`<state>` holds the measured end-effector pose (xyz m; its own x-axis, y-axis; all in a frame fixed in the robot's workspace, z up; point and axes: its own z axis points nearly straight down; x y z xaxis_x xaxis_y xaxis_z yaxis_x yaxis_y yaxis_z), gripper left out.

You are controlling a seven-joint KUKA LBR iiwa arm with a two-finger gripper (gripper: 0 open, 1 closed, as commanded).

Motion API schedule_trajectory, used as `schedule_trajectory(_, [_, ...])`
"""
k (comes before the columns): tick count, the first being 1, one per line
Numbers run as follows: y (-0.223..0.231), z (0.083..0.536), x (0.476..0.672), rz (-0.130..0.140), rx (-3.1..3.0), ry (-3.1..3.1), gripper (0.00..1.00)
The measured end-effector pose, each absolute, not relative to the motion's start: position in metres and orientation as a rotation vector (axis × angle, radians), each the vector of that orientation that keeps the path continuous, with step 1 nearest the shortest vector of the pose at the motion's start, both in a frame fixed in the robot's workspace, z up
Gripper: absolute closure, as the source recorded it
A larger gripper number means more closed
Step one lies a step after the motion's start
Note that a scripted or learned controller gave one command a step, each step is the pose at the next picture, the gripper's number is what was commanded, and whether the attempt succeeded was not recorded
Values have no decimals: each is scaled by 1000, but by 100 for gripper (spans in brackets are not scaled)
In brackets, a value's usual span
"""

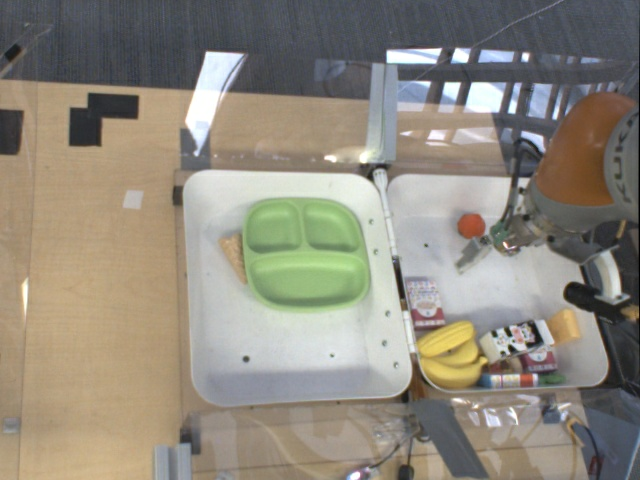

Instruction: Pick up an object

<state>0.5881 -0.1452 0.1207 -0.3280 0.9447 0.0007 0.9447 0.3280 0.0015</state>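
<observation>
Jaws of the gripper [480, 249] look parted with nothing between them, low over the right bin [440, 203]; the small red ball [471, 225] lies just beside the tips, up and slightly left. Probably light, smooth and rigid, apt to roll off if clipped off-centre, so close squarely across its widest part. Bare floor around it; carton [426, 302], bananas [450, 354] and other packets [520, 346] crowd the near corner, well below, and the green tray [304, 253] is in the left bin [215, 298].

Fixed overhead camera, slanted onto both bins [300, 383]
</observation>
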Motion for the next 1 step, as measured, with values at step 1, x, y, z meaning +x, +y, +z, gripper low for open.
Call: schedule_trajectory(1, [-117, 89, 655, 12, 1681, 2639, 0])
